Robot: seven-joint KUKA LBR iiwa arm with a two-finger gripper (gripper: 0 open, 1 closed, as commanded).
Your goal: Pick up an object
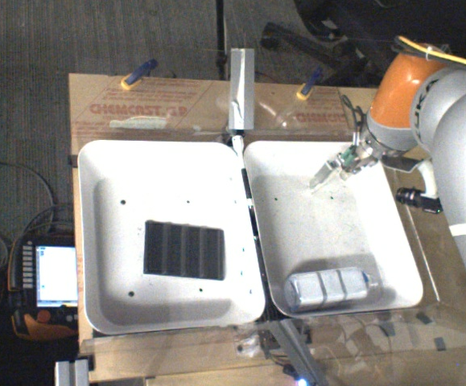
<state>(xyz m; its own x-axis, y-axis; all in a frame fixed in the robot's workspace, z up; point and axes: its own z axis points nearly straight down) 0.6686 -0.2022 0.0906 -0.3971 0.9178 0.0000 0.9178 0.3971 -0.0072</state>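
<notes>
Hand [329, 174], finger state indiscernible, hovered at one o'clock in the right bin [393, 215]; the silver blister pack [331, 286] lay far off at six o'clock against the wall, risking a missed grasp.

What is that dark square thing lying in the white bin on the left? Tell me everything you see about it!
The dark block is a flat, nearly black rectangle with ridges that split it into about four side-by-side strips. It looks matte, maybe rubber or foam, though that is hard to tell. It lies flat on the floor of the left bin, near the middle, a little toward the front, its edges slightly skewed to the bin's walls. Nothing else touches it.
</notes>
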